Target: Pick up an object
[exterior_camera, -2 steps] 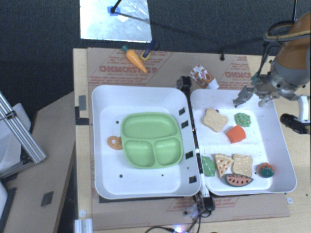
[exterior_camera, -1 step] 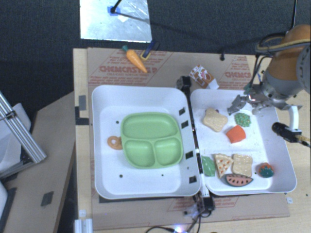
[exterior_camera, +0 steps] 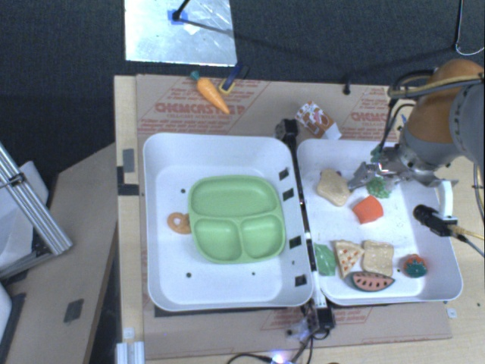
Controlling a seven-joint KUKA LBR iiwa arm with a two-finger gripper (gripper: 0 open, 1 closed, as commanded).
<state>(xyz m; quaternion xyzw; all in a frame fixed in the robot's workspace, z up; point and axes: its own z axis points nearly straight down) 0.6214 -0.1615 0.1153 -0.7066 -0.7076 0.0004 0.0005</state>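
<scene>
Over the right bin (exterior_camera: 443, 279), end effector (exterior_camera: 369, 176) beside tan toy (exterior_camera: 332, 186); finger state unclear

Both bins are plain white, the left bin (exterior_camera: 163, 279) holding a pale green divided plate (exterior_camera: 235, 218) with a little orange-brown ring (exterior_camera: 179, 223) next to it. The right bin (exterior_camera: 443, 283) has a tan lump (exterior_camera: 333, 186), an orange-red wedge (exterior_camera: 368, 209), a green leaf (exterior_camera: 325, 259), a pizza slice (exterior_camera: 348, 257) in yellow with red dots, beige toast (exterior_camera: 378, 256), a red watermelon slice (exterior_camera: 372, 281) with green rind, and a teal-and-red ball (exterior_camera: 414, 265). Up top there's an orange carrot (exterior_camera: 213, 95) with a green tip on brown cardboard (exterior_camera: 250, 105) printed in red letters, plus a shiny silver sheet (exterior_camera: 151, 21).
</scene>
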